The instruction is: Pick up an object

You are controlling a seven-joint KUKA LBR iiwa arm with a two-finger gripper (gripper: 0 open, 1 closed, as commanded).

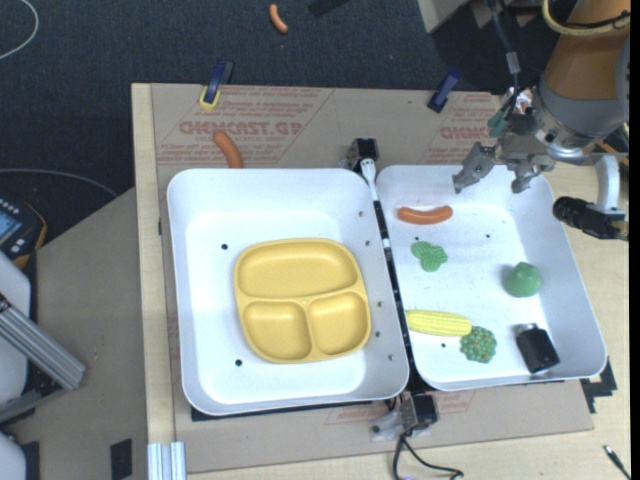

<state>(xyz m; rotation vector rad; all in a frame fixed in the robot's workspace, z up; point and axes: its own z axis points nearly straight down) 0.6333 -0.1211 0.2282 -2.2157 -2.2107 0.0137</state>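
Note:
The right bin holds a hot dog sausage, a small green broccoli piece, a green round object, a yellow corn cob, a second broccoli piece and a black block. My gripper hangs above the far edge of the right bin, open, with nothing between its fingers. It is up and to the right of the sausage.
The left bin holds a yellow three-compartment plate. A loose sausage lies on the cardboard behind the left bin. Blue clamps sit at the bench's back edge. A black cable fitting sits at the right.

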